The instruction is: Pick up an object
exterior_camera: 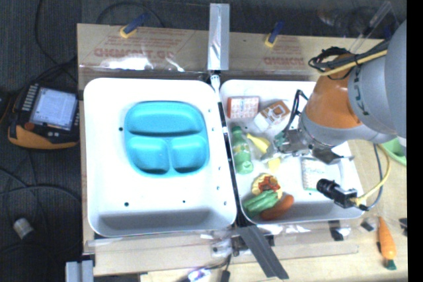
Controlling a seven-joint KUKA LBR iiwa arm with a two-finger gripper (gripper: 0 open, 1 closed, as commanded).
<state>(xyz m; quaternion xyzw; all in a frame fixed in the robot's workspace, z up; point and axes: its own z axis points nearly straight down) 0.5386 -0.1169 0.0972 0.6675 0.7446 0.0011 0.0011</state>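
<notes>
**Inspector:** Report the bins, nearest edge first.

**Arm:** In the right bin [344,211], at the near wall, a cluster of toy food [268,195] lies in the left corner: a green pod, something red below it, a yellow and red piece above. To its right a black cylindrical fitting [332,189] on my wrist hangs over the bin floor, with a white card [310,175] lying flat just behind it.

**Inspector:** And mid-bin?

**Arm:** A green bottle-shaped item [241,152] lies along the left wall. Just beside it is a yellow piece [259,142], with a smaller yellow bit [273,164] nearer the centre. My pincer [285,139] is down among these, close to the yellow piece. Its tip is dark and small in the view; I cannot tell its state or whether anything is in it.

**Inspector:** Far end?

**Arm:** A red and white box [242,106] sits in the far left corner, and a white and orange packet [274,113] just right of it. Both are clear of my pincer.

**Inspector:** Left bin?

**Arm:** The left bin [106,208] holds one item, a blue compartment tray [165,137], centred, with one long section at the far side and two smaller ones nearer.

**Inspector:** Outside the bins?

**Arm:** An orange carrot-shaped item [386,244] lies on the bench at near right. A handheld device with a screen [46,112] rests on the floor at left.
</notes>
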